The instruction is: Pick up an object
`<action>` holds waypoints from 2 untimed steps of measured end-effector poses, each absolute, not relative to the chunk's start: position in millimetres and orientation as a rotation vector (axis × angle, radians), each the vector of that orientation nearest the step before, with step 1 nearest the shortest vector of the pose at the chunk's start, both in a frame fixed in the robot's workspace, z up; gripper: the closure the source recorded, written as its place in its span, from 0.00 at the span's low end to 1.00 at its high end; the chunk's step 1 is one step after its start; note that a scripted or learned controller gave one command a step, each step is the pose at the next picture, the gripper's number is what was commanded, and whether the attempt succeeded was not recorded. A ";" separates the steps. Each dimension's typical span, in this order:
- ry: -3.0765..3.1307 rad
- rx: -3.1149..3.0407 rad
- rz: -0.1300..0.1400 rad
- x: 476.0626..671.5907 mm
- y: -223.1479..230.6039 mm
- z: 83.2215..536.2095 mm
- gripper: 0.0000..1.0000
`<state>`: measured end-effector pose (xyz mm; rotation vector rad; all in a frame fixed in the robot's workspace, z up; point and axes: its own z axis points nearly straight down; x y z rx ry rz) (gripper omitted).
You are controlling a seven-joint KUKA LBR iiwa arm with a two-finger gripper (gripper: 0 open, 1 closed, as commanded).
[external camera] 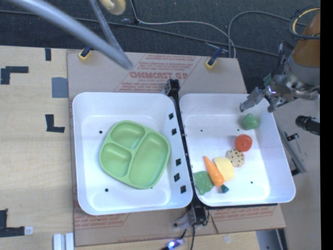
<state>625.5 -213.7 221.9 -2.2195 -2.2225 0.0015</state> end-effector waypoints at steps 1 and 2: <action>-2.222 -2.217 0.006 628.3 -211.4 177.7 0.00; -2.223 -2.221 0.006 627.0 -217.8 134.0 0.00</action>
